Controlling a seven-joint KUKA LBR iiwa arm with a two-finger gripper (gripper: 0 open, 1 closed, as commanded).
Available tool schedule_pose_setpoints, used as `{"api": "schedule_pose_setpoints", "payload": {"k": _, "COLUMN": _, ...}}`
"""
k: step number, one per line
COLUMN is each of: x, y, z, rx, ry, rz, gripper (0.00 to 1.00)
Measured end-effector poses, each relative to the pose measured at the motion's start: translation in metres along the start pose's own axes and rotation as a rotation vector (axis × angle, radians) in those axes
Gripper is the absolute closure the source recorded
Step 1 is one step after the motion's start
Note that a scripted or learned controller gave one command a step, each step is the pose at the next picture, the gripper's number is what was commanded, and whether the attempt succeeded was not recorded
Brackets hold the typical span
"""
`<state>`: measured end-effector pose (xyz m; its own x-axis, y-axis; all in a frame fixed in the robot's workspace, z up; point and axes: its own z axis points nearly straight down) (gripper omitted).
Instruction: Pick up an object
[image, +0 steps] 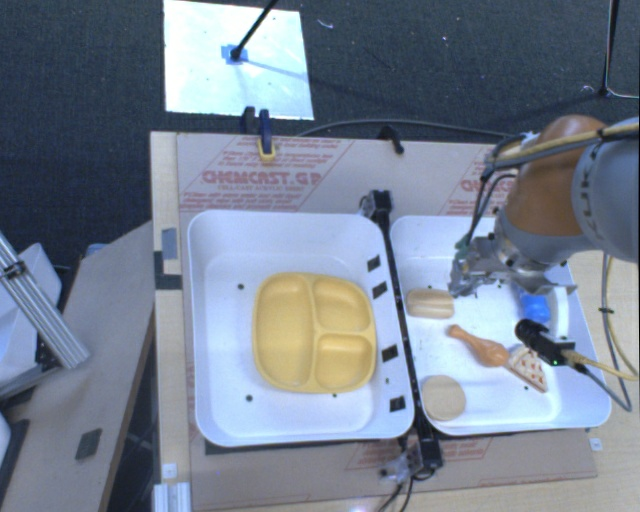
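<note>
Bun (430, 304) lies just left (below) claw (466, 282).

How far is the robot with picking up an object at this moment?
Done: the arm is over the right bin. In hand: the pincer hangs just above the bread roll, which lies on the bin floor. Left: grasping and lifting; the wooden spoon and round cookie also lie there.

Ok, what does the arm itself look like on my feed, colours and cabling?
The arm is grey with a rounded orange band above the wrist. Thin yellowish and dark cables run along its upper side towards the wrist. The end effector is dark metal and compact, sitting over the right bin.
</note>
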<state>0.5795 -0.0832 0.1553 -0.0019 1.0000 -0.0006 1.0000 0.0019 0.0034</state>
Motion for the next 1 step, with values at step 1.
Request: {"api": "schedule_pose_setpoints", "payload": {"k": 1, "x": 0.0068, "y": -0.0050, "z": -0.0486, "rx": -0.001, "ry": 0.000, "rz": -0.002, "gripper": 1.00}}
